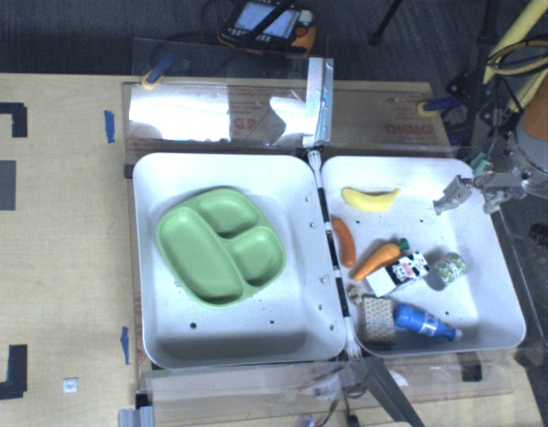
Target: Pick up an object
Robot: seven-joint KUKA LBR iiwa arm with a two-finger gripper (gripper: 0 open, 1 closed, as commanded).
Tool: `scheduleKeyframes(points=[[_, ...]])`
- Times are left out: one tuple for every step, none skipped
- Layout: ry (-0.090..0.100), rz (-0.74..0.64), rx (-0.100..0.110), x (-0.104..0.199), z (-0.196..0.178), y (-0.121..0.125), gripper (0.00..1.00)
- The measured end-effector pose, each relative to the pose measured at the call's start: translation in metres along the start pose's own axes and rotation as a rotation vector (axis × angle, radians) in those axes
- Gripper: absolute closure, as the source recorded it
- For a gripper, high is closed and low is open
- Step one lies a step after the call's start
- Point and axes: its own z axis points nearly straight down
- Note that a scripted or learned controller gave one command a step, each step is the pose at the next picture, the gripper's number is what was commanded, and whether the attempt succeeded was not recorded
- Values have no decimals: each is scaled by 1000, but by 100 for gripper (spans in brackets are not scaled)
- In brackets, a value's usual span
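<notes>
My gripper (471, 196) hangs over the upper right part of the right bin (487, 323), open, with nothing between its fingers. In this bin lie a yellow banana (370, 199) at the back, an orange carrot (375, 261) and a darker orange sausage-shaped piece (344, 241) by the left wall. Beside them are a white and black block (398, 272), a small greenish can (448, 269), a blue bottle (422, 322) and a brown scrub pad (377, 318). The can is the nearest object, below and left of the gripper.
The left bin (167, 327) holds a green divided plate (221, 245). A clear plastic panel (221, 114) stands behind the bins. The arm (530, 140) and cables crowd the right edge. Bare bin floor lies under the gripper.
</notes>
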Motion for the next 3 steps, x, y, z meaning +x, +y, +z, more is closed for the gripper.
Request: scheduleKeyframes(points=[[-1,60,-2,22,93,-37,0],[7,-8,-6,8,99,-85,0],[0,-5,-10,5,89,-85,100]])
